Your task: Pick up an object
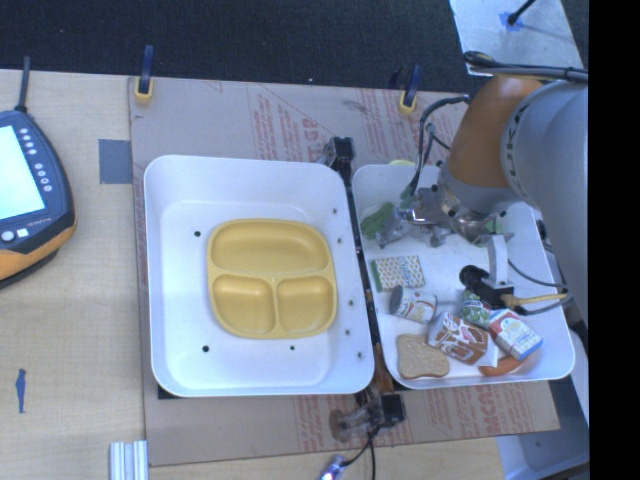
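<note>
My gripper [416, 234] hangs over the back of the right bin [556, 368], the arm reaching in from the right. Its two fingers stand apart, open, with nothing between them. A green item [377, 220] lies just left of the left finger [393, 231]. In front of the gripper lies a checkered card [399, 270]. Nearer the front are a small can [414, 307], a slice of bread [420, 357], a brown-and-white packet [460, 338] and a small carton [517, 336].
The left bin [175, 268] holds a yellow divided plate [272, 275]. A handheld pendant [30, 193] lies on the bench at the far left. Clamps [144, 83] hold the cardboard sheet at the back.
</note>
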Motion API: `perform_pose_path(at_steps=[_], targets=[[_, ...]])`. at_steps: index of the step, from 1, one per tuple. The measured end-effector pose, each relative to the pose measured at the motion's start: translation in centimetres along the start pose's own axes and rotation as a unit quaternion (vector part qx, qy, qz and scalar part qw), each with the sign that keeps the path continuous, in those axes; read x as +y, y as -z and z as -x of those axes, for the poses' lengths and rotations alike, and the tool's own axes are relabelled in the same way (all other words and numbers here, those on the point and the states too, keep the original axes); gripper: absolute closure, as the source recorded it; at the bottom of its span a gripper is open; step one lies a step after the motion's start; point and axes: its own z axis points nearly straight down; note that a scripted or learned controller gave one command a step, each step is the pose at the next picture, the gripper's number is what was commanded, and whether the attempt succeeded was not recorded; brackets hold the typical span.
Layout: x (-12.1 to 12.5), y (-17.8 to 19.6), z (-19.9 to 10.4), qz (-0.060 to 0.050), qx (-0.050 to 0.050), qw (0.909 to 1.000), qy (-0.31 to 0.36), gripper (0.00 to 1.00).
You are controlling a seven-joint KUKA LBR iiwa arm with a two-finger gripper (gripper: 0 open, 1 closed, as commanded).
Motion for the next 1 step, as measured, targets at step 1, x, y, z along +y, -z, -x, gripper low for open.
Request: perform_pose_path(at_steps=[1], targets=[[4.21,0.07,2.18,0.001,0.000,1.0000,-0.001,0.00]])
